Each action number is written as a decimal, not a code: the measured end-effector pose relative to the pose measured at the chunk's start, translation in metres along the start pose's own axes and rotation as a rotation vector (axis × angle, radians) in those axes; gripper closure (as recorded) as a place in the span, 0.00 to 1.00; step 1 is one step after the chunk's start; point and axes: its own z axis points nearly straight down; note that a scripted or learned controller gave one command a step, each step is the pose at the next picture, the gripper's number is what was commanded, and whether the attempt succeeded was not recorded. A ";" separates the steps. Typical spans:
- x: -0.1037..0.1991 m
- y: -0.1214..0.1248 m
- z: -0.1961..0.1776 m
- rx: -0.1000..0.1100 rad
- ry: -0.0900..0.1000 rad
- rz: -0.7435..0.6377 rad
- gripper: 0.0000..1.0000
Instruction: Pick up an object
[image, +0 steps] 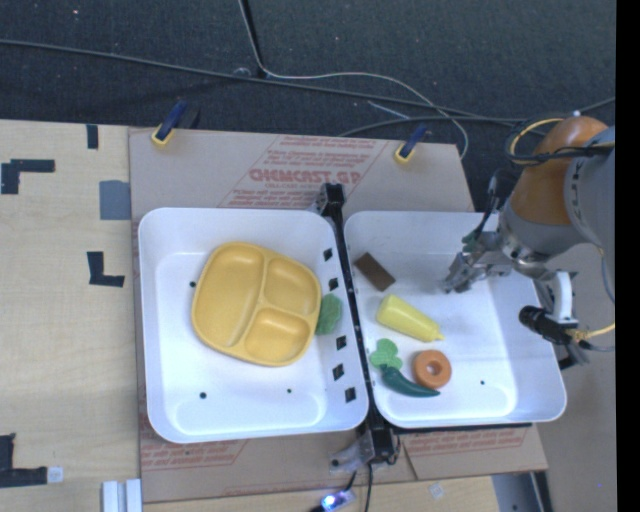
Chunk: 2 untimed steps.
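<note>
- I see the gripper (466, 272) over the right bin (520, 395), clear of the toys.
- Yellow plate (256, 302) sits in my left bin (165, 330).
- Corn (407, 317), donut (432, 368), brown block (374, 271) lie right.

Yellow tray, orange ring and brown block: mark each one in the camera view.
Yellow tray (256, 302): camera view, on the ridge between its compartments.
Orange ring (432, 370): camera view, on its orange rim beside the hole.
Brown block (373, 271): camera view, on the middle of its top face.

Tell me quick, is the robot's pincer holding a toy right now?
Pincer: over the right bin, nothing seen in it; open or closed cannot be told.
</note>
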 end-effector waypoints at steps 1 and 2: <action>0.000 0.010 -0.058 -0.007 0.000 0.002 1.00; 0.000 0.012 -0.112 -0.007 0.000 0.001 1.00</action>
